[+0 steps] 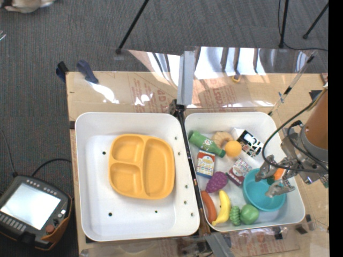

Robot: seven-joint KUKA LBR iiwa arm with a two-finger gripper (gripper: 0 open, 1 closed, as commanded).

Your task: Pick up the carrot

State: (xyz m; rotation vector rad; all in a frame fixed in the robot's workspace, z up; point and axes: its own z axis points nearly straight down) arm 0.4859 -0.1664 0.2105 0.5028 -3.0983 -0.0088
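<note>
Tool: the gripper [275,179] hangs over the right-hand bin [266,118], above the near rim of the teal bowl [261,197].
Tool state: its fingers are drawn narrow around a small orange piece, which I take to be the carrot [278,172]; only a short stub shows between them.
Carrot, from the tool: inside the grasp, just above the midpoint between the fingertips, over the bowl and apparently clear of it.
Long axis: too little of the carrot shows to tell; the fingers stand on a slant, one up-left and one down-right of it.
Lookalike: a red-orange long thing [208,206] lies well to the left of the tool and lower, beside the banana [223,207]. Its axis runs roughly away from the camera. It reads redder than the held piece, so I judge it is not the target, though I am not certain.
Near neighbours: a green round fruit [248,214] below-left of the tool, a red packet [238,171] to its left.
Next move, as a judgement: a straight lift, since the bowl rim sits directly beneath and a thin grip could slip.
</note>
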